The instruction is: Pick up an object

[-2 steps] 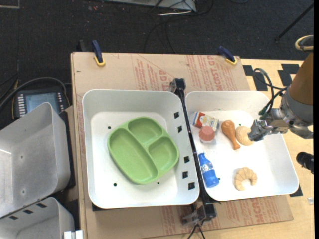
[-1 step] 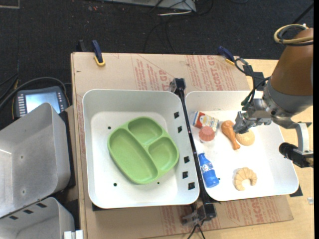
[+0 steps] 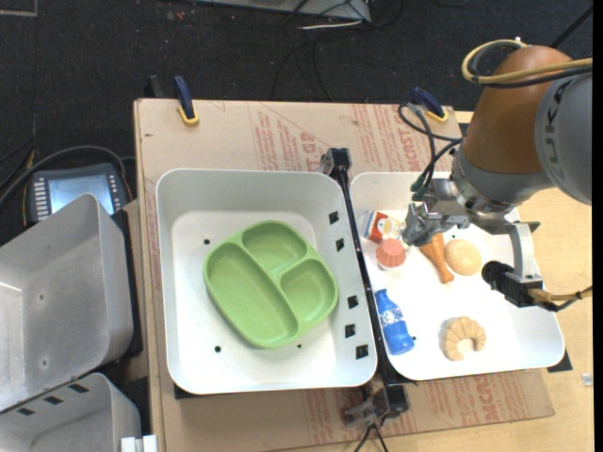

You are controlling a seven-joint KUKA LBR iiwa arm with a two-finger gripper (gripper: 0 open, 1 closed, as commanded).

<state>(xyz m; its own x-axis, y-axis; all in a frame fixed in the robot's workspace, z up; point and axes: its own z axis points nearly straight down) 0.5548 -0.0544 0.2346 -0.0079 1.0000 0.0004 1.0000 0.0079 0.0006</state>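
Two white bins (image 3: 179, 252), one green divided plate (image 3: 270, 282), one blue bottle (image 3: 393, 321), one croissant (image 3: 463, 336), one carrot (image 3: 437, 255).

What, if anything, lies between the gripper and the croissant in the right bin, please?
Nothing visible does. The gripper sits over the carrot near the bin's far side; bare white floor separates it from the croissant at the near side.

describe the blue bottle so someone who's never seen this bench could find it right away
Look in the right-hand white bin, along its left wall. The blue bottle lies flat there, below the pink item and left of the croissant. It is the sole blue object in the bin.
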